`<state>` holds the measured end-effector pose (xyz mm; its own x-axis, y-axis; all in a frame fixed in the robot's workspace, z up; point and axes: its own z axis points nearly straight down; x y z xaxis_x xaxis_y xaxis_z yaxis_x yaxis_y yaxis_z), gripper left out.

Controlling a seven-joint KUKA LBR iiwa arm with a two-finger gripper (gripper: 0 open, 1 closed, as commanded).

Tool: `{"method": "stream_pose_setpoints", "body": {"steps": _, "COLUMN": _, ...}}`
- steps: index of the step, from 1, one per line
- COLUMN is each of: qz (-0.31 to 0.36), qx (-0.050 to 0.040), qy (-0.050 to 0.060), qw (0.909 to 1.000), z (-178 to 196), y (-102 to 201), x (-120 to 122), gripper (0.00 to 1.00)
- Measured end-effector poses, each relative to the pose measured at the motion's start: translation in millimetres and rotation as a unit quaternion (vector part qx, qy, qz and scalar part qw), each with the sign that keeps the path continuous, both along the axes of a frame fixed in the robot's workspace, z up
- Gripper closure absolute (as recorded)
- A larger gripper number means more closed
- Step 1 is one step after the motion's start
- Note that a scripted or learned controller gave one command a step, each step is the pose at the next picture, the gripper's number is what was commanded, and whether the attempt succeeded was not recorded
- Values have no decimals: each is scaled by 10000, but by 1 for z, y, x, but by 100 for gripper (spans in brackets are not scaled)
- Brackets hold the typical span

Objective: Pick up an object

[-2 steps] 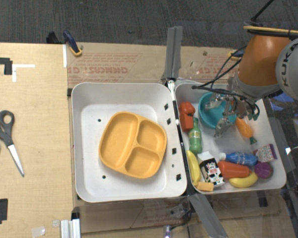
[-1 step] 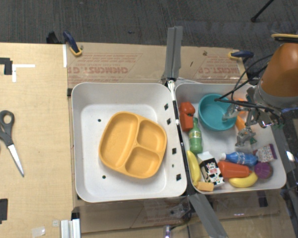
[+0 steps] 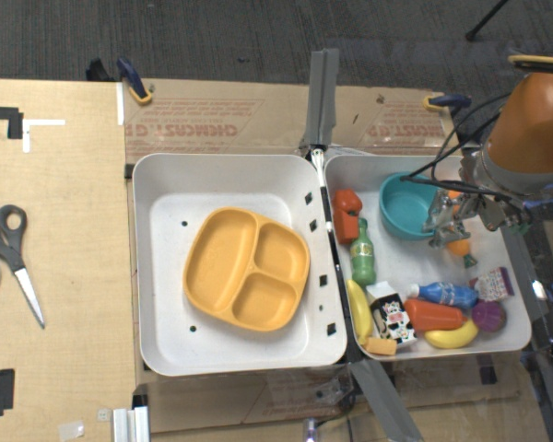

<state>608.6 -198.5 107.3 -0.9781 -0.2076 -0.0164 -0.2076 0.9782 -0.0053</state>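
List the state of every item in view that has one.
Yellow divided plate: upright, nothing in its compartments.
Teal bowl: upright, open side up.
Green bottle: lying flat.
Scissors: closed, flat on bench.
Gripper: low beside the bowl.

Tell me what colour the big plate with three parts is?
Yellow-orange; the divided plate shows clearly in the camera view.

A pair of grey-handled scissors (image 3: pixel 9 251) lies on the pale wooden bench (image 3: pixel 55 339) at nine o'clock; brown cardboard (image 3: pixel 221 118) sits at twelve o'clock, held by a blue clamp (image 3: pixel 134 79); black tape marks (image 3: pixel 5 122) at ten o'clock.
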Motion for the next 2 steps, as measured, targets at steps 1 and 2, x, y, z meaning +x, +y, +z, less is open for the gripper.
{"method": "stream_pose_setpoints", "body": {"steps": 1, "qz": 0, "qx": 4, "qy": 26, "qw": 10000, "z": -3, "y": 0, "x": -2, "gripper": 0}}
{"method": "stream_pose_setpoints", "body": {"steps": 2, "qz": -246, "qx": 24, "qy": 104, "qw": 9996, "z": -14, "y": 74, "x": 33, "gripper": 0}}
